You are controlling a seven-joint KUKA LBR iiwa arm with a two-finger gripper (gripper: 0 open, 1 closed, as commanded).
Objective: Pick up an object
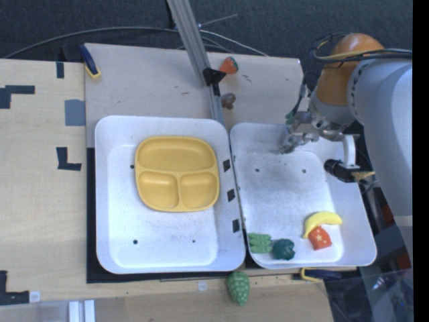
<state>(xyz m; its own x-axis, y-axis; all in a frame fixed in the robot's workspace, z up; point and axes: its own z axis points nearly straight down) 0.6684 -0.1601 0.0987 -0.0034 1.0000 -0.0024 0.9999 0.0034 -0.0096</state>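
In the right bin [288, 193], a yellow banana [322, 220] and a red strawberry-like piece [320, 238] lie at the front right corner. Two green toy vegetables [260, 242] [283, 249] sit along the bin's front edge. My gripper [289, 144] hangs over the far edge of the right bin, well away from those pieces, with nothing visible in it. The left bin [110, 200] holds a yellow divided plate [177, 173].
A green bumpy toy [237, 287] lies on the bench in front of the bins. A metal pole [191, 35] rises behind the bins, with small toys [229, 64] [228, 100] beside its base. The arm's grey body [382, 113] fills the right side.
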